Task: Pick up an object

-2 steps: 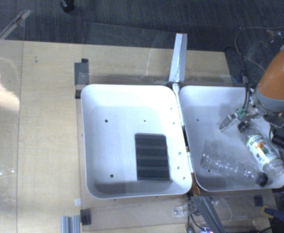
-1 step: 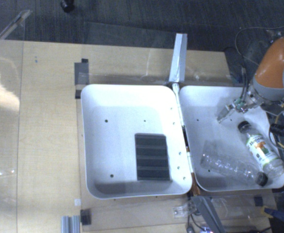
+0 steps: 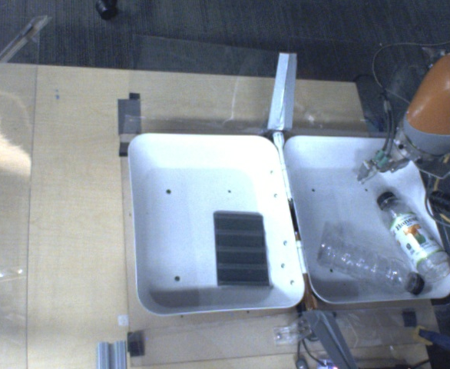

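Note:
My gripper [image 3: 372, 167] hangs over the far part of the right bin [image 3: 317, 160], open with nothing between its fingers. The grey arm with its orange band [image 3: 438, 91] comes in from the upper right. A clear plastic bottle [image 3: 411, 238] with a white and green label and a dark cap lies on its side near the right wall, a short way in front of the gripper. A clear ribbed plastic piece [image 3: 359, 261] lies along the bin's near side, touching the bottle's lower end. A dark ribbed rectangular block [image 3: 240, 248] lies flat in the left bin [image 3: 156, 206].
A metal divider post [image 3: 282, 91] stands at the back between the bins. Cables [image 3: 448, 202] run along the right bin's right edge. The wooden bench [image 3: 56, 206] stretches out to the left under a clear sheet.

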`<state>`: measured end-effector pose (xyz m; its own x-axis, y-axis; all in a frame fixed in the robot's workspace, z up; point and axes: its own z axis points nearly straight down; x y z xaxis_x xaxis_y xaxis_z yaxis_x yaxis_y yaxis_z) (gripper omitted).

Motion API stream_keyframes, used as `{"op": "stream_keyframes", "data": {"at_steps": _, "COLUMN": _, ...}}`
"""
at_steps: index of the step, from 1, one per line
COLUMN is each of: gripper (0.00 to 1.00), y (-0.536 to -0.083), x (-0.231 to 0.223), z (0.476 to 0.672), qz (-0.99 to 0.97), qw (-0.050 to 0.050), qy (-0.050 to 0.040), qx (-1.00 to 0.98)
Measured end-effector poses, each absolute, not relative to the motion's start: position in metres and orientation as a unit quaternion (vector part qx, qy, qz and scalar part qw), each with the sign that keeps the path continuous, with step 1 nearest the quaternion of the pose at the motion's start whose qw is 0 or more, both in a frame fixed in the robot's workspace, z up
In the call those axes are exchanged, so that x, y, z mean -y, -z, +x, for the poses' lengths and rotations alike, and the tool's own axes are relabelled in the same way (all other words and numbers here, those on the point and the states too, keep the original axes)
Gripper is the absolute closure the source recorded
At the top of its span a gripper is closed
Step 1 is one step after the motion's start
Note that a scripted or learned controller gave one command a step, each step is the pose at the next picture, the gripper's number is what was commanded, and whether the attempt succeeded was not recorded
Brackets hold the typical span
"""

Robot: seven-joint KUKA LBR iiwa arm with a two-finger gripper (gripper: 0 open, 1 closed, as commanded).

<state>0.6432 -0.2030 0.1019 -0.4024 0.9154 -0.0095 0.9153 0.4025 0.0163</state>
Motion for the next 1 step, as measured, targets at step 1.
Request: {"op": "stream_keyframes", "data": {"at_steps": 1, "gripper": 0.00, "y": -0.1018, "x": 0.2030, "z": 0.6431, "qz": 0.547, "qw": 0.008, "qy": -0.0041, "qx": -0.837}}
